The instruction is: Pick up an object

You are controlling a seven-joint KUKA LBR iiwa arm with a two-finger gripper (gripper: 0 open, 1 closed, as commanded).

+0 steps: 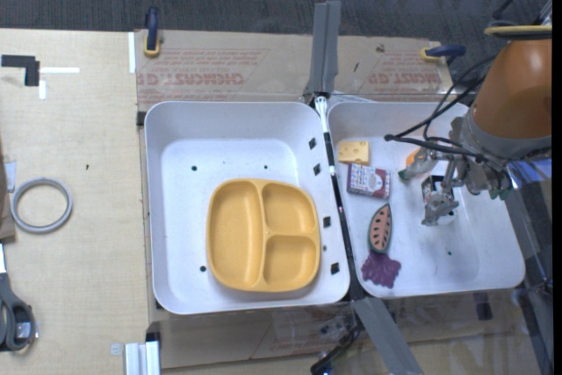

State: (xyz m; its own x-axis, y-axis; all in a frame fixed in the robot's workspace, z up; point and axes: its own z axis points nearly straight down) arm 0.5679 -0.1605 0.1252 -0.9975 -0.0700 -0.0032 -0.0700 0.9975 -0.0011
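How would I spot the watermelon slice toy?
Look in the right white bin, along its left wall. Below the cheese wedge and small maroon packet lies the watermelon slice: red flesh, black seeds, green rind, just above the purple grapes.

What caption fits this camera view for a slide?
End effector hovers over the right bin near cheese, watermelon slice and grapes; yellow divided plate fills left bin.

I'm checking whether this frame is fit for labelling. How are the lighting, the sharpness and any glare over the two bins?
Camera view: the light is even and soft, the yellow divided plate casting only a faint shadow in the left bin; the right bin shows a mild sheen on its floor; the watermelon slice and cheese wedge are slightly soft; the gripper looks a little blurred.
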